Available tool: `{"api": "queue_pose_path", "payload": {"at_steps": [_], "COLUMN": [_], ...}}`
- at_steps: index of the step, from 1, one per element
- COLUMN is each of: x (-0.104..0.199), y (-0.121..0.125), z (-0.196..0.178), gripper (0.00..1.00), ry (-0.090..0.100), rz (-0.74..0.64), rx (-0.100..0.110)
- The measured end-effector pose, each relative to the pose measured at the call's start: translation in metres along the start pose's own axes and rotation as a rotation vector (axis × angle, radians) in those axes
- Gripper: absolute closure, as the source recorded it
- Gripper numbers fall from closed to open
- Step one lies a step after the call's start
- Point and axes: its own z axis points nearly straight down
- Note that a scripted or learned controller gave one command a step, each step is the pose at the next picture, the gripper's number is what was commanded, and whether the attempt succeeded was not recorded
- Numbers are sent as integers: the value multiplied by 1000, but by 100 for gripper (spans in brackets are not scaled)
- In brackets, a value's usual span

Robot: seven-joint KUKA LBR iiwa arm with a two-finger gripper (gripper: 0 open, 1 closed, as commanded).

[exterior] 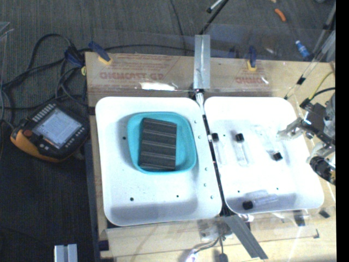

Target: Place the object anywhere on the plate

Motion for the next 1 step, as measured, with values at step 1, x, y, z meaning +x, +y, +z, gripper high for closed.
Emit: {"api": "queue_pose_path", "payload": {"at_steps": [1], "x": [-9], "y": [4], "z": [146], "gripper": [0], "ry": [0], "rz": [155], "rx": [3]}}
